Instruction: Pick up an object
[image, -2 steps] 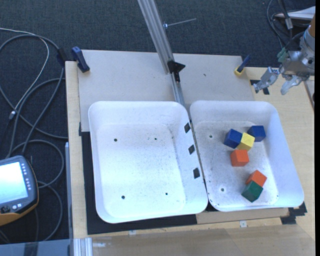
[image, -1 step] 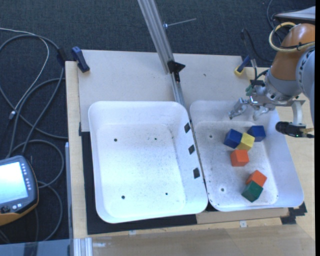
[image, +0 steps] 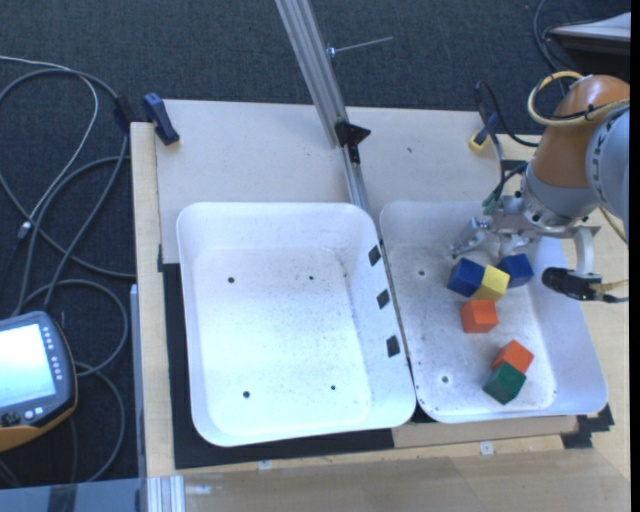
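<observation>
Gripper (image: 497, 240) low over far end of right bin (image: 570, 385); finger gap unclear. Yellow block (image: 492, 281) just near it, touching blue blocks (image: 466, 277). Probably light, rigid, smooth; pinch flat opposite faces.

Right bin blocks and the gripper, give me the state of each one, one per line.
Gripper: low over the right bin, above the block cluster.
Blue blocks: two, flanking the yellow.
Yellow block: resting, touching blue.
Orange block: resting alone.
Green block: against a second orange one.
</observation>
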